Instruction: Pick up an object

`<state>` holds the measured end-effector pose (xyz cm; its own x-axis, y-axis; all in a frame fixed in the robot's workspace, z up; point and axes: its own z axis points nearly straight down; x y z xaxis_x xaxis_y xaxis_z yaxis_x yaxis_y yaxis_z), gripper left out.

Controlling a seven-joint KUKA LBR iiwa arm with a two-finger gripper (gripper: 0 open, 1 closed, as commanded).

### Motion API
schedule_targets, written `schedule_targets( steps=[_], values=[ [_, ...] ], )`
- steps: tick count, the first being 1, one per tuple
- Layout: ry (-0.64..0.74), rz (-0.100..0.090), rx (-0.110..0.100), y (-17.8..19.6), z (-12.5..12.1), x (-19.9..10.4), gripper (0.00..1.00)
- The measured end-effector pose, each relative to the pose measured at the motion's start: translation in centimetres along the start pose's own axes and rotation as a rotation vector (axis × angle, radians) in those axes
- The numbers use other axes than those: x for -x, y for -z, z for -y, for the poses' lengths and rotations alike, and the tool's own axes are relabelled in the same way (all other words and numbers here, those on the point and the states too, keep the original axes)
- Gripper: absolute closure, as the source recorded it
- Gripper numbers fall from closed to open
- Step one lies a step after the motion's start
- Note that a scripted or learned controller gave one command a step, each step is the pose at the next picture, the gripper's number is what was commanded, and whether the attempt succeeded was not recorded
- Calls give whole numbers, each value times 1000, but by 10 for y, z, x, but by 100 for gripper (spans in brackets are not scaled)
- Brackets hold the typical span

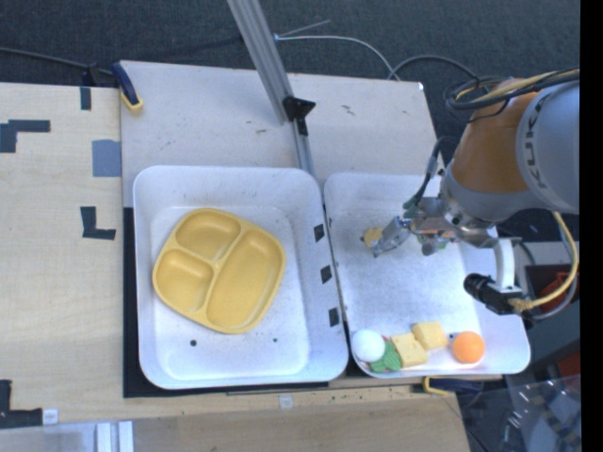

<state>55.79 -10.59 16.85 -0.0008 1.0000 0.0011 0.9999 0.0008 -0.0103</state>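
Along the near rim of the right bin [429,295] sits a cluster of small items: a white ball [368,346], a green piece [384,364] beneath two yellow blocks [419,343], and an orange ball [467,347]. The left bin [155,347] carries a yellow divided plate [220,268]. The arm [513,149] enters from 3 o'clock, with the gripper [391,238] low over the right bin's far half. A small yellow object [374,236] lies right at the fingertips, on their 9 o'clock side. It appears to sit at or between the tips, though the view is too coarse to confirm contact, and I cannot tell whether the fingers are spread or closed. In my judgement the coming move depends on this alignment: the object lies straight ahead along the gripper's reach. The cluster lies well apart at 5 o'clock.
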Motion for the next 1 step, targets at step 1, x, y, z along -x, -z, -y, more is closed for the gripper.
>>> schedule_targets(
  steps=[1],
  values=[
    [-7, 4, 6, -2, 31, 60, 0]
  ],
)
